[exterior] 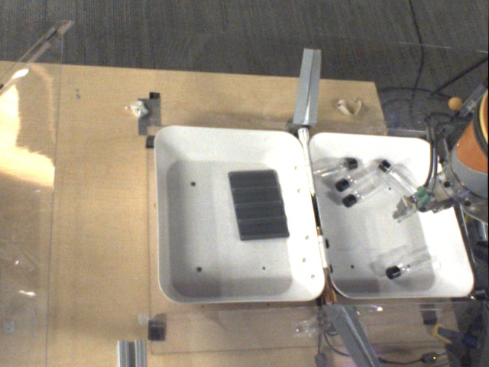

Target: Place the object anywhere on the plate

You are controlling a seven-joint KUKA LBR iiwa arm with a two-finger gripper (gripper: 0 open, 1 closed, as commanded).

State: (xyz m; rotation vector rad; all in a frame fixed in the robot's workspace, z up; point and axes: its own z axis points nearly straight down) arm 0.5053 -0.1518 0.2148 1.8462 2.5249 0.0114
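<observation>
The pincer point(419, 201) sits near the right edge of the frame, low over the right white bin point(367, 281). It is small and blurry here, with a bit of green on it, and I cannot tell how far it is open or if it has hold of anything. The grey arm with its orange band point(470, 147) comes in from the right edge, just above the pincer.

Just beside the pincer, to its upper left, lies a clear plastic tube with a black cap point(391, 173). It is tilted, with its cap at the upper left end. A little further left, near the top left of that bin, three more clear tubes with black caps point(344, 180) lie close together in a bunch. One more clear tube with a black cap point(405, 267) lies alone near the bottom right of the same bin, below the pincer.

The left white bin point(176, 228) touches the right one along the middle of the frame. In its middle lies a flat dark grey plate with ridges across it point(258, 204), tilted a bit. Nothing rests on the plate.

Both bins sit on a light brown wooden bench point(84, 205). A grey metal bar point(308, 94) sticks up from behind the place where the bins meet.
</observation>
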